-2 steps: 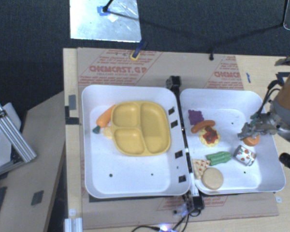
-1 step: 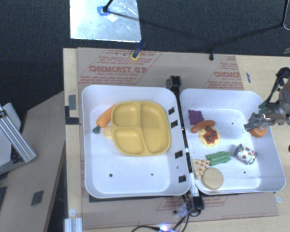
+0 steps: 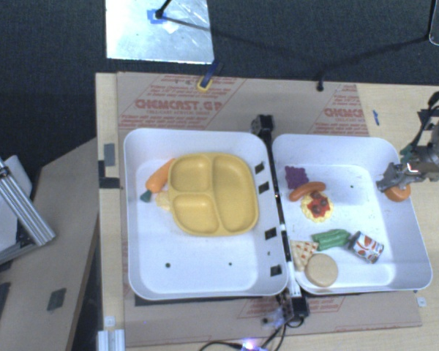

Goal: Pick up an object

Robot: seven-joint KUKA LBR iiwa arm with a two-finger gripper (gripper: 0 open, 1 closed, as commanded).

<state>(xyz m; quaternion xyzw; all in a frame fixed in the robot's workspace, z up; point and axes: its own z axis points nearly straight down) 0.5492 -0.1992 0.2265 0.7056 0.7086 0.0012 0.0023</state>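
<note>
A yellow tray (image 3: 208,194) and carrot (image 3: 159,175) lie in the left bin (image 3: 143,269). "CHEMCAST GP" is printed on the brown sheet (image 3: 179,102) covering the worktop (image 3: 106,130). The right bin (image 3: 406,258) holds purple grapes (image 3: 296,175), a sausage (image 3: 307,191), a pickle (image 3: 331,237), a cookie (image 3: 322,270) and a can (image 3: 366,246). The tool (image 3: 396,183), over the right rim, is clamped on an orange piece (image 3: 399,192).

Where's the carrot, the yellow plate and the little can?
carrot (image 3: 159,175): camera view, the middle of its orange body, left of the plate.
yellow plate (image 3: 209,194): camera view, the ridge where its compartments meet.
little can (image 3: 366,246): camera view, the middle of its side, lying in the right bin.
</note>
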